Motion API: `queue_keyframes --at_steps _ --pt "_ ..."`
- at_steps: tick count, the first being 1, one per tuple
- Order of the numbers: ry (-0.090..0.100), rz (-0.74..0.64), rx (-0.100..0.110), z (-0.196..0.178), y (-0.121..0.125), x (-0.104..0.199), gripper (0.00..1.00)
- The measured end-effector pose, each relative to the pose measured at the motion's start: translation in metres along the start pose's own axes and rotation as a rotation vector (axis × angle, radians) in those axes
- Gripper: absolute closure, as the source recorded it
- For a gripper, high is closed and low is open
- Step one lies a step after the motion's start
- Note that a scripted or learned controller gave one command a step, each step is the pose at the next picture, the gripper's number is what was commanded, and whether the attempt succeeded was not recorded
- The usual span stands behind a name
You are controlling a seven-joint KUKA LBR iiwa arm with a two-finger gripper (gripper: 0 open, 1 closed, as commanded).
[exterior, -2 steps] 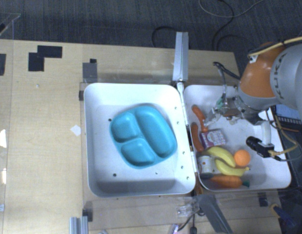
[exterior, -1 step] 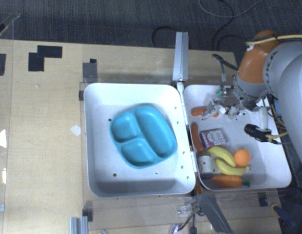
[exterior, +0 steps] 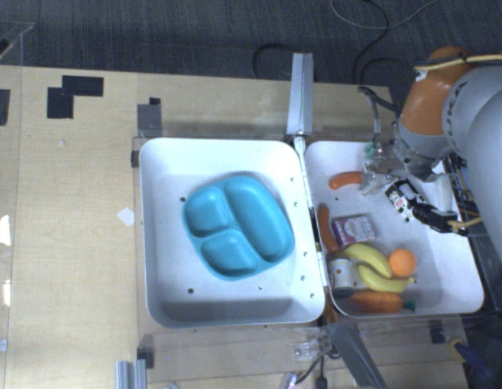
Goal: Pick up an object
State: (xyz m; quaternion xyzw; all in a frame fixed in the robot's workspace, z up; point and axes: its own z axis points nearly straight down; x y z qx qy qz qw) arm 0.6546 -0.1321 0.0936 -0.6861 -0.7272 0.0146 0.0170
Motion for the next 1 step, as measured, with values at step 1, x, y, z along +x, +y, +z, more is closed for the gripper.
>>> queue_keyframes --at_steps 1 --pt "0.002 0.249 -0.051 -0.1184 -0.0128 0.0848 1.0"
